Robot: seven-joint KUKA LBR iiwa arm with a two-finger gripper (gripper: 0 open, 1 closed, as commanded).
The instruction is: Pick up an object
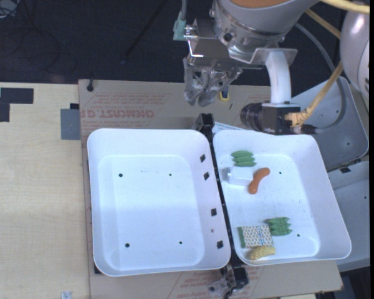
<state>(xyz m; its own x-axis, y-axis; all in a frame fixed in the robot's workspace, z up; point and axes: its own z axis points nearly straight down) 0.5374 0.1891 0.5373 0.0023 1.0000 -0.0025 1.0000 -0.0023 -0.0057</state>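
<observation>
My gripper point(202, 94) hangs high above the bench, over the far edge between the two bins, and nothing shows between its fingers. In the right bin point(324, 185) lie a green pea pod point(242, 158), an orange sausage-shaped piece point(258, 180) and a small white block point(238, 177) near the far left part. Toward the near edge lie a second green pod point(278, 226), a patterned white-and-green packet point(255, 235) and a yellow corn piece point(260, 252).
The left bin point(106, 167) stands beside the right one, joined by a black clip strip point(212, 185). Both rest on a cardboard sheet point(143, 108) on a pale wooden bench point(31, 185).
</observation>
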